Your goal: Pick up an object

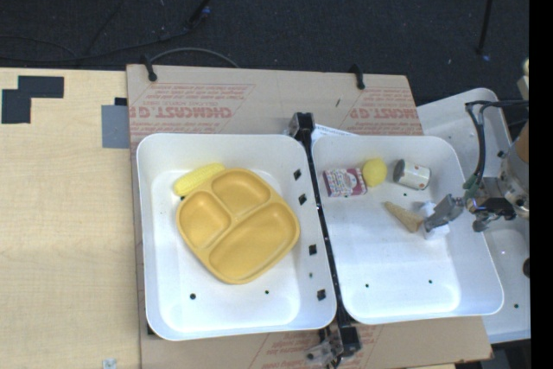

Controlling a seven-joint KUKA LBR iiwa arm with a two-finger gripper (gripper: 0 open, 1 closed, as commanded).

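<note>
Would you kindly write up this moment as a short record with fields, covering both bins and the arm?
left bin: holds a yellow divided plate and a yellow corn cob at the plate's upper left edge
right bin: holds a pink-labelled packet, a yellow ball, a small white cylinder and a tan wedge
end effector: low over the right bin's right side, just right of the tan wedge
held object: none seen between the fingers
task state: pick not yet done
</note>
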